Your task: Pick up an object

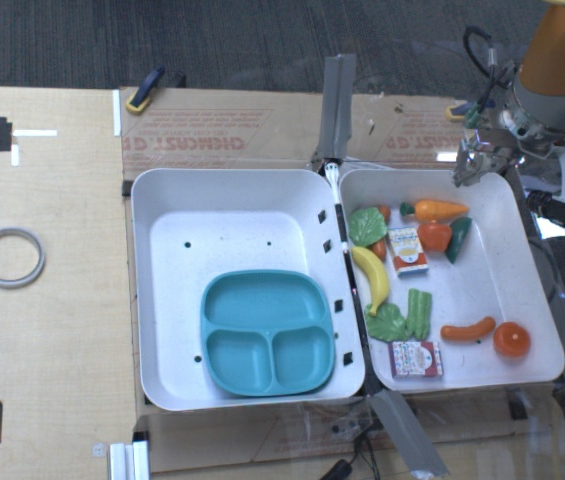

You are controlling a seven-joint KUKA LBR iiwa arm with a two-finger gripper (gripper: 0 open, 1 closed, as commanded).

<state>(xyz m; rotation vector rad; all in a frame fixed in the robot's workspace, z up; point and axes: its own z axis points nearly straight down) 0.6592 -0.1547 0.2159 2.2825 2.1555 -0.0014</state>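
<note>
The right bin holds several toy foods: an orange carrot, a green leaf, a small carton, a red pepper, a yellow banana, a green stalk, a sausage, a round orange fruit and a pink box. My gripper hangs over the bin's far right corner, up and to the right of the carrot. It is apart from every item, and nothing shows between its tips.
The left bin holds a teal divided plate. A grey post stands behind the seam between the bins. On the wooden bench to the left lie a tape roll and a blue and yellow tool.
</note>
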